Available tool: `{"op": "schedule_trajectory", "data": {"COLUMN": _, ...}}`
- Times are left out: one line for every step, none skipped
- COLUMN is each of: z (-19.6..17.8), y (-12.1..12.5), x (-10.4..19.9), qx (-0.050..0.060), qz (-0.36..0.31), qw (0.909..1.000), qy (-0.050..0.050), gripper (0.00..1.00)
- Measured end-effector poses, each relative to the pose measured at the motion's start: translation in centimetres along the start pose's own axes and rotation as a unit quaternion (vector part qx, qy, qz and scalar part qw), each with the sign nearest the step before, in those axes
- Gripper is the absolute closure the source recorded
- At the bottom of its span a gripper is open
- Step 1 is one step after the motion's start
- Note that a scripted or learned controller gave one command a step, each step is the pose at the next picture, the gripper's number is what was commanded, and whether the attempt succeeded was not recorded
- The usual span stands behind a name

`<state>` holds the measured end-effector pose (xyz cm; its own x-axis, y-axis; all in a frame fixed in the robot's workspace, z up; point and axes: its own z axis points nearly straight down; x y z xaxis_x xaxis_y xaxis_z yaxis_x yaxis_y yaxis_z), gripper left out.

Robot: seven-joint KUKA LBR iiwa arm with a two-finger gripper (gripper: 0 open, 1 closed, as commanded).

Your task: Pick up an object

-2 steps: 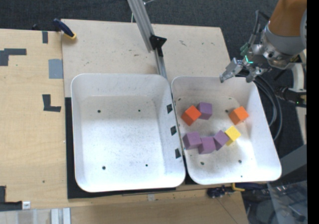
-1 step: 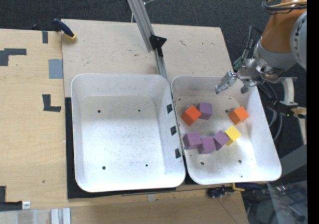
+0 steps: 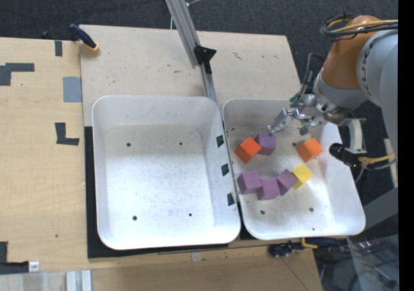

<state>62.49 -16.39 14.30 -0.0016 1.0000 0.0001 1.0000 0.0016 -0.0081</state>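
Note:
The right bin (image 3: 336, 215) holds several small blocks. An orange block (image 3: 248, 148) touches a purple block (image 3: 266, 143) near the bin's left side. A second orange block (image 3: 310, 149) lies to the right, with a yellow block (image 3: 302, 174) just below it. Three purple blocks (image 3: 268, 186) sit in a curved row near the middle. My gripper (image 3: 291, 126) hangs over the bin's upper part, above and between the upper purple block and the right orange block. Its fingers are spread open with nothing between them.
The left bin (image 3: 103, 154) stands beside the right one, their rims meeting along the middle. A slanted metal rail (image 3: 184, 21) runs down to the bins' shared top corner. The grey and orange arm (image 3: 359, 63) comes in from the right.

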Motion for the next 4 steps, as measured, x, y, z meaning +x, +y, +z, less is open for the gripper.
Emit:
{"op": "schedule_trajectory", "data": {"z": 2.7, "y": 0.7, "x": -0.1, "qx": -0.014, "qz": -0.001, "qw": 0.9999, "qy": -0.002, "gripper": 0.0}}
{"op": "schedule_trajectory", "data": {"z": 1.9, "y": 0.7, "x": 0.1, "qx": -0.012, "qz": -0.001, "qw": 0.9999, "qy": 0.0, "gripper": 1.0}}
{"op": "schedule_trajectory", "data": {"z": -4.5, "y": 0.5, "x": 0.3, "qx": -0.007, "qz": 0.0, "qw": 1.0, "qy": -0.001, "gripper": 1.0}}
{"op": "schedule_trajectory", "data": {"z": -7.6, "y": 0.6, "x": 0.4, "qx": -0.005, "qz": 0.0, "qw": 1.0, "qy": 0.0, "gripper": 1.0}}
